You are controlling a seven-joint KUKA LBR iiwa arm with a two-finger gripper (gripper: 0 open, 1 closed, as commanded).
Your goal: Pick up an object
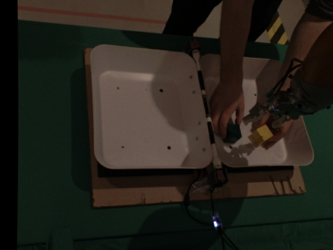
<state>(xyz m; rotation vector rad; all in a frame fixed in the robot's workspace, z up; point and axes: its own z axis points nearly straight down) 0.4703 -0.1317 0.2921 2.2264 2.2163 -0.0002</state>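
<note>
A person's hand crowds the dark block and yellow block; jaws' state unclear.

A green-covered bench bears a brown board under two white bins side by side.

Two bins are sitting side by side on a board. Two blocks are lying in the right bin, near its front; the left bin adjoins it.
</note>
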